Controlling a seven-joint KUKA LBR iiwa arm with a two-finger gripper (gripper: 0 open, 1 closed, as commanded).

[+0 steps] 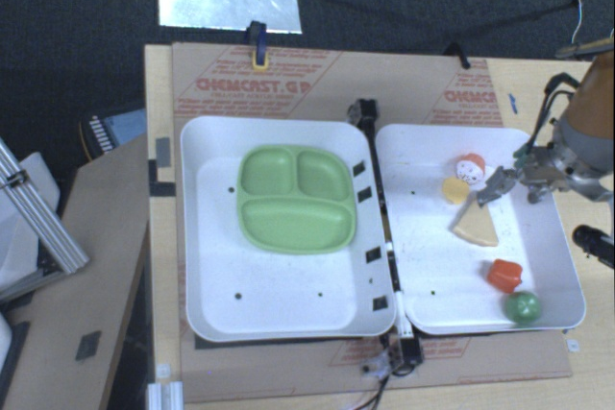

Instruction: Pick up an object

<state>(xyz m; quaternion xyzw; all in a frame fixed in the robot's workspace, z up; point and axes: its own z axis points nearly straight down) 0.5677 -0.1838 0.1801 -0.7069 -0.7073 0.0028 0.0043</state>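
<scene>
In the right bin [423, 206] of the camera view, toward its 3 o'clock side, we see the pincer [498, 187] reaching in from the right, low over the bin floor. Its fingers look spread apart, with nothing between them. Its tip sits just beside the upper edge of a tan wedge [478, 228], which lies flat near the bin's middle. At about 12 o'clock from the wedge we find a small white-and-red piece [470, 169] and a yellow piece [455, 191] touching it. Toward 5 o'clock lie a red piece [505, 275] and a green ball [523, 306], close together near the bin's corner. The left bin [207, 283] on the counter [159, 110] carries a green divided plate [295, 199].

We judge the task barely begun: the approach is made, yet no object is gripped or lifted. Closing on a piece, most likely the wedge, and raising it remain.
</scene>
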